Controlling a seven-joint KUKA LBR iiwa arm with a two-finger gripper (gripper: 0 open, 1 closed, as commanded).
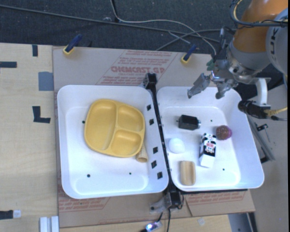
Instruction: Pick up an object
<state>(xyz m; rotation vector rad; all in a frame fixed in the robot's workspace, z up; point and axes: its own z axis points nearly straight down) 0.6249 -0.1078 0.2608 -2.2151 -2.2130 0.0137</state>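
Brown cardboard underlies two white bins on the bench. Left bin holds a yellow divided plate with a tan piece at its lower edge. Right bin holds a black block, white ball, tan block, dark red ball and a black-and-white carton. Above its far rim hangs the gripper, fingers spread wide, holding nothing, well apart from every object. Its arm is cut off at right.

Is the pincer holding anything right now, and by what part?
Nothing held. The pincer hangs open above the right bin's far edge, with nothing between its fingers.
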